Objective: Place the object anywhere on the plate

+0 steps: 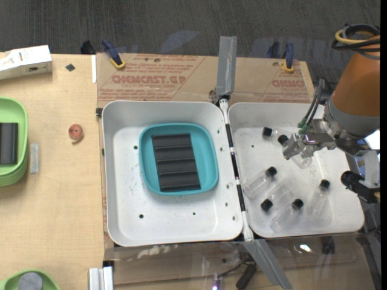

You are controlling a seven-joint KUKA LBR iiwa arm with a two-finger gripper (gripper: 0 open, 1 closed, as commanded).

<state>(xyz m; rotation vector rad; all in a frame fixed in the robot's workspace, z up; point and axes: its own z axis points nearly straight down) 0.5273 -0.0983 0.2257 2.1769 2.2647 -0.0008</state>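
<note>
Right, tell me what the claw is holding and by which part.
It cannot be told: the claw hangs over the right white bin among clear plastic vials with black caps, and whether one sits in it is unclear.

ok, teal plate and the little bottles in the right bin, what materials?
Teal plate: looks like moulded plastic, matte, with soft rounded edges; the dark ribbed insert could be rubber or plastic. Bottles: clear plastic or glass, hard to tell; the bin shows through them. Their black caps look plastic.

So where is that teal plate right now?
The teal plate sits in the middle of the left white bin, with a black ridged block on it.
</note>
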